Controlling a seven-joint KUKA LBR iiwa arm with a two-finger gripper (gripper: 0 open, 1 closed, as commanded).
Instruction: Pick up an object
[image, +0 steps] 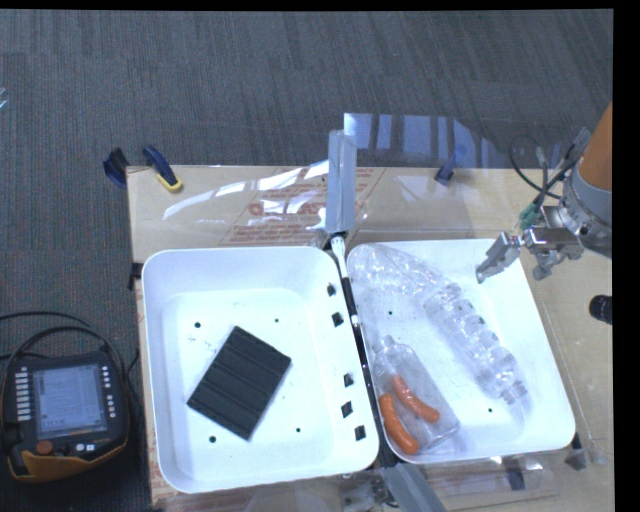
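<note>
I take the divider (345, 330) between the two bins as my landmark. To its left, in the left bin (165, 300), a flat black ribbed block (240, 382) lies alone on the floor, turned at a slant, well apart from every wall; lying flat and free like that, I judge it would need a grip from straight above. To the right of the divider, the right bin (545, 340) holds the clutter: a long clear plastic bottle (470, 335) lies on its side, running from near the divider's far end toward the bin's near right corner, and a smaller clear pack (412, 400) with orange pieces inside rests just beside the divider at the near end. Both lie flat, I judge because they have settled loosely, so either can be picked, though clear plastic may slip. The gripper (492, 262) sits well right of the divider, over the far right part of the right bin, above and apart from the bottle. Whether its fingers are together or apart I cannot tell. Nothing is visibly held. The arm's wrist (570, 225) reaches in from the right edge with cables looping over it.
</note>
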